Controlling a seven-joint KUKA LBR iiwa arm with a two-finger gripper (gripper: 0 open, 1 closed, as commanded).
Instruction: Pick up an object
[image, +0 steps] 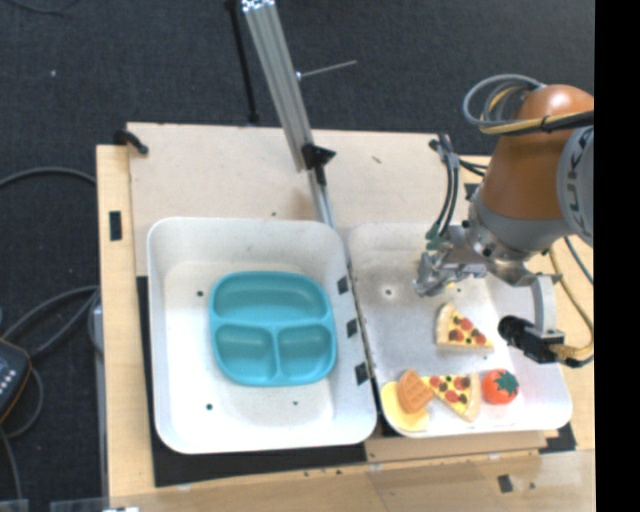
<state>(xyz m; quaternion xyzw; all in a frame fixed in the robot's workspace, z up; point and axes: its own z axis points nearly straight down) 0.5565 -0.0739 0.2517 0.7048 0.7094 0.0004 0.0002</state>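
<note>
My gripper (432, 281) hangs over the right bin (390, 260), above and to the left of a toy pizza slice (460, 329). Its metal fingers point down and to the left, with nothing visible between them. A second pizza slice (453, 391) lies near the bin's front edge beside an orange pastry-like toy (412, 391) on a pale yellow disc (400, 415). A red tomato or strawberry toy (500, 386) sits at the front right.
The left bin (180, 260) holds a teal divided tray (271, 327). A slanted metal pole (285, 90) stands behind the bins. A black cable connector (525, 337) hangs off the arm over the right bin's right side.
</note>
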